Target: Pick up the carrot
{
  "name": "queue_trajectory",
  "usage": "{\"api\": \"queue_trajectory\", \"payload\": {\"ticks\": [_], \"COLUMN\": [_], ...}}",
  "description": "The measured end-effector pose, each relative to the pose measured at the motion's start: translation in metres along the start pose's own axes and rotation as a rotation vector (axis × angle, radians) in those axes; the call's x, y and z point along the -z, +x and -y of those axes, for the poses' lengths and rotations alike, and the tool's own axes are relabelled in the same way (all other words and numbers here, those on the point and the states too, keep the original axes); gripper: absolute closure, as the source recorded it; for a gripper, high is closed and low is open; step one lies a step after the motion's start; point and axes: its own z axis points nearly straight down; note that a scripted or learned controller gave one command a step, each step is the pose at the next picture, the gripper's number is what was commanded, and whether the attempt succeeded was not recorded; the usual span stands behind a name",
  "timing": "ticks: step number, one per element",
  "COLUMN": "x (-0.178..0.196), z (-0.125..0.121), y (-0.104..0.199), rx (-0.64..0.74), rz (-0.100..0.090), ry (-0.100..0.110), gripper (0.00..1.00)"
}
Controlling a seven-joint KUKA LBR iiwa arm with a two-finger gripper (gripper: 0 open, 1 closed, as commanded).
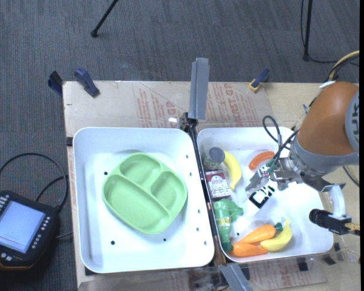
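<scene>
Grey carpet surrounds a bench (139, 102) that bears two white bins. Going left to right, we see a tablet (15, 226) on the floor, then the left bin (85, 162) with a green divided plate (145, 191), then the right bin (315, 223) crowded with toy food: a jar (215, 157), a red box (218, 185), a green bag (225, 214), a banana (233, 168) and an orange piece (261, 159) at the back. The carrot (258, 233) lies at the front of this bin, its top towards the green bag, a second banana (278, 237) touching it and another orange piece (249, 250) just below. The gripper (264, 183) hangs above mid-bin, well short of the carrot; we cannot tell how it is set. We judge the carrot light, stiff, smooth plastic, likely to slip; taking it across the thick middle looks best, clear of the banana.
</scene>
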Motion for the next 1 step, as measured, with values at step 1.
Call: {"api": "queue_trajectory", "payload": {"ticks": [1], "x": [-0.0636], "z": [0.058], "y": [0.0159], "rx": [0.082], "rz": [-0.001], "ry": [0.001], "gripper": [0.0]}}
